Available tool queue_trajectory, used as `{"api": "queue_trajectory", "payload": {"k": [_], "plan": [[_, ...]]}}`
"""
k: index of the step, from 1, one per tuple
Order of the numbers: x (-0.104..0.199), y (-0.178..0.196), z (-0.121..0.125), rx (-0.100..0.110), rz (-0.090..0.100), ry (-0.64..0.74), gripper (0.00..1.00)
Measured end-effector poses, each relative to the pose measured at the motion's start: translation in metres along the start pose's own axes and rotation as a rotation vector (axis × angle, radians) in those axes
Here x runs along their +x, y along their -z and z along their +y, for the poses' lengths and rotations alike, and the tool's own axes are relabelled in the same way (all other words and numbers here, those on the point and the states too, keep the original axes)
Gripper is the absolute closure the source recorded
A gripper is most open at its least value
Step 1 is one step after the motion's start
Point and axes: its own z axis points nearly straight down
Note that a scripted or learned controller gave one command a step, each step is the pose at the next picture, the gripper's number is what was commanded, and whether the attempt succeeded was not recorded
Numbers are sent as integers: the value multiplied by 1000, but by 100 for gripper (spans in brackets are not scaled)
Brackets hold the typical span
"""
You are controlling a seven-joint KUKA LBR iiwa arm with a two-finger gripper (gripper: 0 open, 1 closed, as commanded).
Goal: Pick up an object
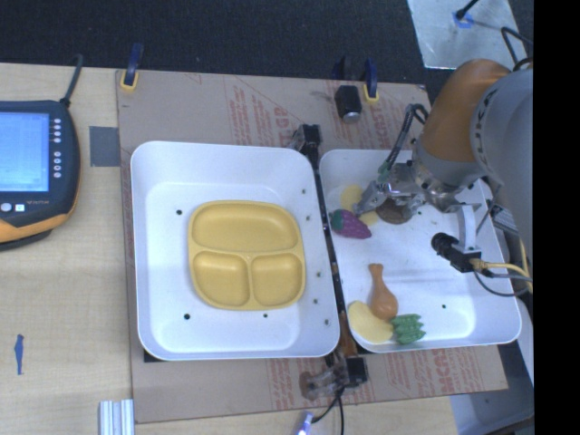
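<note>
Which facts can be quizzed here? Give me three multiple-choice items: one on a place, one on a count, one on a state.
1. Where does the yellow tray lie?
A. left bin
B. right bin
C. on the cardboard

2. How many compartments has the tray?
A. two
B. three
C. five

3. How does the drumstick lie?
A. inside the tray
B. loose on the right bin floor
C. on top of the pendant

Key: 1 A, it lies in the left bin. 2 B, one wide and two small. 3 B, it lies apart from the gripper.
</note>
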Motion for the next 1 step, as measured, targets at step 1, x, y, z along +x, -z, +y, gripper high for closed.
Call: {"api": "queue_trajectory", "payload": {"k": [1], "plan": [[-31,-3,34,-5,0,-2,0]]}}
